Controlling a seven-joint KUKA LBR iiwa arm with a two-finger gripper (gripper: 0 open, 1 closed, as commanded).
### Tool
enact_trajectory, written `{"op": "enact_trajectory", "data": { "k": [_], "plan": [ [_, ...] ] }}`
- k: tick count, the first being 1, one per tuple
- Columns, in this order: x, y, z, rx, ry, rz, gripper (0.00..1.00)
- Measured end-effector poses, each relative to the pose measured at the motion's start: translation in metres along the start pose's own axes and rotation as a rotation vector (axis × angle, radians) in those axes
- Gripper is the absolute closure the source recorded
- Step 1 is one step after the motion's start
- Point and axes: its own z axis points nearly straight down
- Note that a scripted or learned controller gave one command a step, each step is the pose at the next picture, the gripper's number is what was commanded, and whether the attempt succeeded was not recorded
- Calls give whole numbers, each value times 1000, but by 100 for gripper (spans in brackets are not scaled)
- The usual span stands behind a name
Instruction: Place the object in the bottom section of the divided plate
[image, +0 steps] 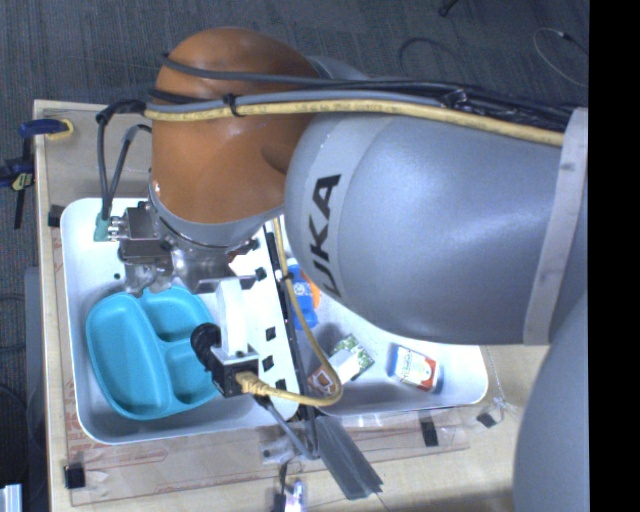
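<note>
A blue divided plate (128, 355) lies in the left white bin (75, 235), with one long section on its left and two smaller ones on its right. My gripper (145, 268) hangs at the plate's far edge, under the orange wrist band (215, 120); its tip is lost among metal parts and shadow. I cannot make out any object in it. The plate's sections look bare where they show. The arm's black-and-white mount (245, 330) covers the plate's right side.
In the right bin (470, 395), past the arm, lie a green-and-white packet (351, 357), a white-and-red packet (413, 367), a blue-and-orange item (303, 296) and a brown item (322, 382). The grey arm body (430, 220) covers most of that bin.
</note>
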Motion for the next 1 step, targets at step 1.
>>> {"op": "enact_trajectory", "data": {
  "k": [1],
  "plan": [
    [-4,2,60,0,-1,-576,100]
  ]
}}
